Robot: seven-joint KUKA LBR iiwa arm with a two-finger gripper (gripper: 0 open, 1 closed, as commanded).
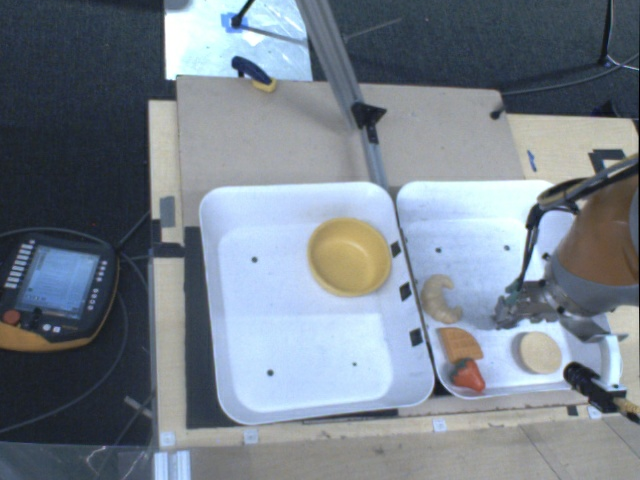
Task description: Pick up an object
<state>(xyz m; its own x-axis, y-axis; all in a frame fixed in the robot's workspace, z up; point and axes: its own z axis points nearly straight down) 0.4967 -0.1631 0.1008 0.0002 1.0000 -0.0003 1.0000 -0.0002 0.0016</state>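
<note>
Camera view is showing the gripper hovering near the right bin's front edge, its spread impossible to tell, so it is needing to centre over the round disc before descending.

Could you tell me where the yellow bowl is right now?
The yellow bowl sits in the left bin, near its upper right corner, beside the divide from the right bin.

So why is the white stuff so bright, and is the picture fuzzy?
In the camera view, light from above washes out the left bin and right bin; the yellow bowl casts little shadow; the whole view is slightly soft, and the gripper is blurry.
</note>
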